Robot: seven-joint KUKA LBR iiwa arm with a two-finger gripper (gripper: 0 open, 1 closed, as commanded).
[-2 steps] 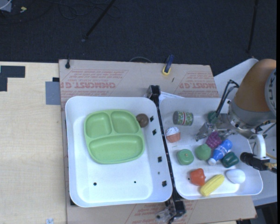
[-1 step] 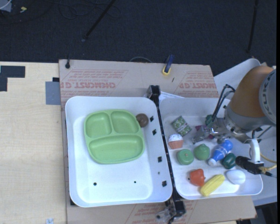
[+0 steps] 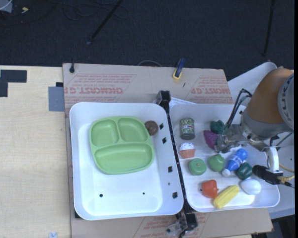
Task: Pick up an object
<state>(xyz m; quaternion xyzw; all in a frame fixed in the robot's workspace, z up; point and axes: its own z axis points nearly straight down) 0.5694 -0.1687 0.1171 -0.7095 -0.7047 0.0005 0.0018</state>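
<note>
At the right of the frame, over the right bin [image 3: 273, 200], the gripper [image 3: 224, 142] hangs low among the toys, carried by the grey arm [image 3: 268, 108] with its orange band; whether its jaws are wide or narrow I cannot tell, and nothing is visibly held between them. Just left of the gripper lies a purple toy [image 3: 210, 138], and just above it a dark teal object [image 3: 217, 126]. Below it sits a green round toy [image 3: 216, 162], with a blue and white bottle [image 3: 235, 161] beside that and a dark green piece [image 3: 244, 171] further right. Toward the bin's left side stand a small can [image 3: 186, 128], a cupcake toy [image 3: 186, 149] and a green disc-shaped toy [image 3: 197, 166]. Along the bin's lower edge lie a red toy [image 3: 208, 188], a yellow corn cob [image 3: 225, 196] and a white egg-like object [image 3: 250, 186]. In the left bin [image 3: 119, 197], at the centre of the frame, rests a green plate [image 3: 121, 144] with 3 compartments, and a small brown ball [image 3: 151, 127] lies just beside the plate's upper right corner.
</note>
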